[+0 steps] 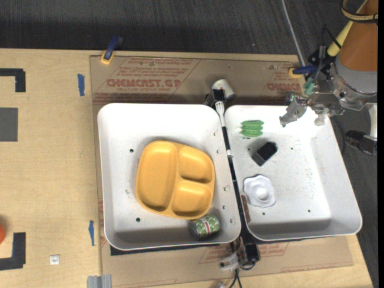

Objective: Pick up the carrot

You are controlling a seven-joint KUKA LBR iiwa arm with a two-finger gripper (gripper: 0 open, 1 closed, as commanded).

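Note:
My gripper (303, 116) hangs over the far right part of the right bin (318, 179), below the orange band of the arm (359, 38). Its two fingers (287, 116) stand apart, open, with nothing between them. In the right bin lie a green ridged piece (252, 128), a black block (263, 152) and a white round piece (260, 191), all to the left of and nearer than the gripper. None of them touches the gripper.
The left bin (117, 161) holds a yellow divided plate (176, 177) and a small green and red can (205, 225) at its near edge. A black divider bar (229, 161) runs between the bins. An orange-red thing (2, 233) is cut off at the bench's left edge.

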